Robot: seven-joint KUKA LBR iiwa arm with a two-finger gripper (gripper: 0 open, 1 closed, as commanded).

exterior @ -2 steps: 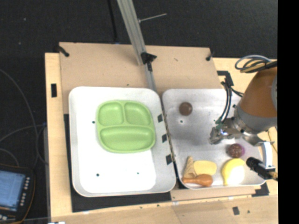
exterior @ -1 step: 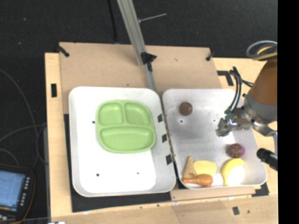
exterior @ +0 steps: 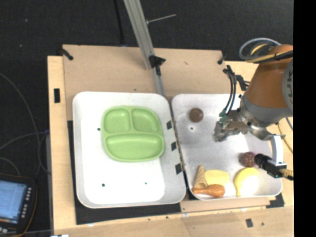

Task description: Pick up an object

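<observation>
The right white bin (exterior: 197, 147) holds a small brown ball (exterior: 196, 114) at its back. Along its front edge lie a tan cone-like piece (exterior: 200, 176), a yellow block (exterior: 217, 177), an orange carrot-like piece (exterior: 213, 190) and a pale yellow round item (exterior: 247, 181). A dark red lump (exterior: 248, 158) lies at the right. My gripper (exterior: 220, 132) hangs over the bin's middle, right of the brown ball and behind the yellow block, with no object seen in it.
The left white bin (exterior: 89, 181) holds a green divided plate (exterior: 133, 134). A metal pole (exterior: 143, 33) rises behind the bins. The grey and orange arm (exterior: 269, 90) covers the right bin's back right corner. A screen (exterior: 15, 201) sits off the bench, lower left.
</observation>
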